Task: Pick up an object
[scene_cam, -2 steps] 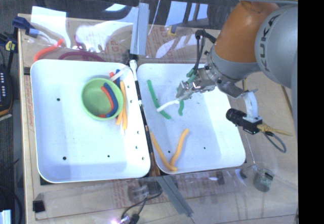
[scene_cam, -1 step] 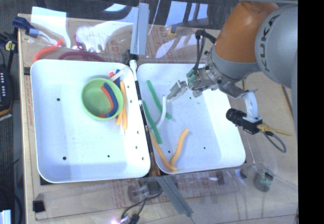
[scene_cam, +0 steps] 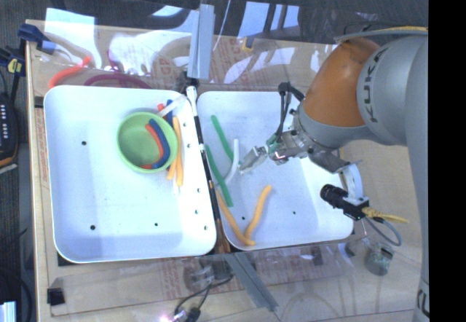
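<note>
Camera view: the arm (scene_cam: 364,87) extends over the right bin (scene_cam: 320,229), and its gripper (scene_cam: 256,157) is positioned above the middle of that bin's floor, slightly toward the bin's far edge. The state of the fingers cannot be determined; the tool end appears as a small metallic cluster, and the gap between the tips is not resolved. No object is visible between them, so the pick is judged not yet accomplished: the approach over the bin is in place, while the grasp and the lift remain to be done. Candidate objects in the right bin are as follows. A white stick (scene_cam: 232,160) lies just beside the gripper on the side toward the left bin (scene_cam: 87,240), and appears to be the nearest item. A green stick (scene_cam: 220,136) lies near the bin's far-left corner, and a second green stick (scene_cam: 220,182) runs along the left wall. An orange curved piece (scene_cam: 258,213) lies toward the near edge, apart from the gripper, and a second orange strip (scene_cam: 231,224) lies close to the near-left corner. Whether the gripper touches the white stick cannot be determined. The left bin contains a green bowl (scene_cam: 138,140) holding red and blue pieces, with orange sticks (scene_cam: 176,160) beside it against the right wall; these items are well apart from the gripper.
</note>
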Robot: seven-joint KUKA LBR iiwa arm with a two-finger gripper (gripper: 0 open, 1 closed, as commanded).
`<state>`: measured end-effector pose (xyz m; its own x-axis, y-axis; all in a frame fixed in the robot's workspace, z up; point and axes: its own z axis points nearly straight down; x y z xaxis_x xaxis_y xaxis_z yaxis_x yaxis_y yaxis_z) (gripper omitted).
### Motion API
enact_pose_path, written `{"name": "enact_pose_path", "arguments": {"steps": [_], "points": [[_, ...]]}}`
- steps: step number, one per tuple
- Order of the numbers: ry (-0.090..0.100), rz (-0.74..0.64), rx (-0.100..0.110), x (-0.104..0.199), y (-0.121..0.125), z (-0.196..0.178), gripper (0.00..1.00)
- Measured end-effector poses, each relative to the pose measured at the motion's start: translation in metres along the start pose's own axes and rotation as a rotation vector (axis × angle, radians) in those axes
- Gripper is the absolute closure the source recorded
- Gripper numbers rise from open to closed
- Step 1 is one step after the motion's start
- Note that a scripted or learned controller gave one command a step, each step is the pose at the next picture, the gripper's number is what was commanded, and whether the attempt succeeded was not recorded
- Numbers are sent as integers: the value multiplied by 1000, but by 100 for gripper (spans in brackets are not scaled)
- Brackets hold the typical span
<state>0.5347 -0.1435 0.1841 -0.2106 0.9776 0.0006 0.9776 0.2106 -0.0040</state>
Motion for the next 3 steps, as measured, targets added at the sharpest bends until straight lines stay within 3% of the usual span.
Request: {"name": "enact_pose_path", "arguments": {"steps": [1,2,3], "points": [[0,38,-2,-31,-26,92,0],[-2,31,-1,-32,-26,82,100],[-2,30,-1,-32,-26,82,0]]}}
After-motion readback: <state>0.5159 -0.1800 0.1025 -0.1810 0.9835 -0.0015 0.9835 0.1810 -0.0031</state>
